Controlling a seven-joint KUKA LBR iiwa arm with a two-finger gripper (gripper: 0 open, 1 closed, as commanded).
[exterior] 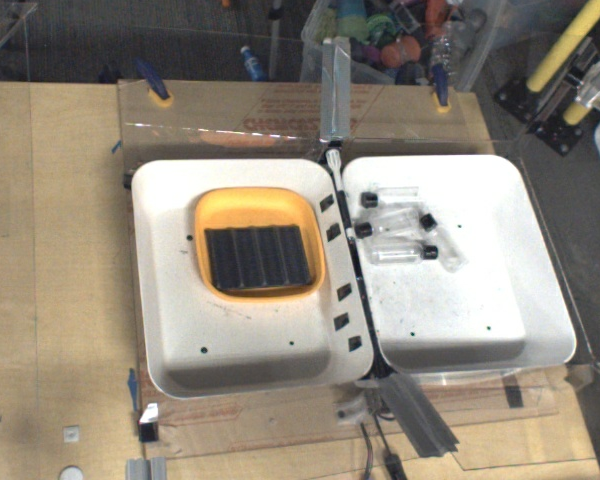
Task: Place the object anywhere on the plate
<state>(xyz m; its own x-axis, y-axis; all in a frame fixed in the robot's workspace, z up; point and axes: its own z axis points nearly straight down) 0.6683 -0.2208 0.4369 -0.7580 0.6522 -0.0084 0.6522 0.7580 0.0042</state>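
An orange-yellow plate (212, 211) lies in the left white bin (170, 268), with a dark ribbed rectangular pad (257, 257) resting on its middle. In the right white bin (480, 278), several clear plastic vials with black caps (395, 226) lie together near the upper left corner, close to the divider between the bins.
A thin dark divider (345, 268) runs between the two bins. A clear box of colourful toys (400, 13) stands behind the bench. A yellow bar (575, 28) slants at the top right. Wooden benchtop (50, 268) surrounds the bins.
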